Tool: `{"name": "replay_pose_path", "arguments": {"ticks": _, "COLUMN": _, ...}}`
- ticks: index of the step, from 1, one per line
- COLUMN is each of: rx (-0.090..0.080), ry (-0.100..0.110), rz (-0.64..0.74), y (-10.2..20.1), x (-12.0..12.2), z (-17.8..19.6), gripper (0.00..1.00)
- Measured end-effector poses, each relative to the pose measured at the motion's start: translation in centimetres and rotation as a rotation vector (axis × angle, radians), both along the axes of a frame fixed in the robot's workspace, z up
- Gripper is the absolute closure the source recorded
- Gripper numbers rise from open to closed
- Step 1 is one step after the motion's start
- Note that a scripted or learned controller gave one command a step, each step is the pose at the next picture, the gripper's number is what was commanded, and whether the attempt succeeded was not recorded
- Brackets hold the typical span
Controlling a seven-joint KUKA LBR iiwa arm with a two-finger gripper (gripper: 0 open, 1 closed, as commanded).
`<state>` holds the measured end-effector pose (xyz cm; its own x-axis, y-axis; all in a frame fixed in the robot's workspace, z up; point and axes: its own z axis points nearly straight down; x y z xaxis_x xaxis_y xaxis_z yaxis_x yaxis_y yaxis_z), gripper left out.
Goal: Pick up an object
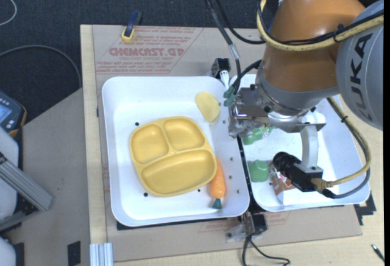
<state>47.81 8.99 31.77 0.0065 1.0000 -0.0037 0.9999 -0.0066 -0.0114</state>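
Green object (259, 170): in right bin (347, 137), near its left wall. Gripper (256, 132): just above it, finger state not discernible. Left bin (116, 137): yellow divided plate (172, 154) at centre; carrot (217, 183) touching plate's right edge; yellow piece (208, 106) in upper right.

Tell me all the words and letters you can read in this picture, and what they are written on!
"CHEMCAST GP": big red letters on the brown paper-covered sheet behind the left bin.
Smaller red lines above and below that word, on the same sheet: too small and blurred to read.
"UKA": dark letters on the grey arm, partly cut off at the edge of the view.
Screen of the device at the left edge: nothing readable.
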Motion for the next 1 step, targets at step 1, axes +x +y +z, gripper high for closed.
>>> {"name": "replay_pose_path", "arguments": {"ticks": 1, "rx": 0.005, "ry": -0.023, "rz": 0.007, "y": -1.24, "x": 0.21, "z": 9.35, "gripper": 1.00}}
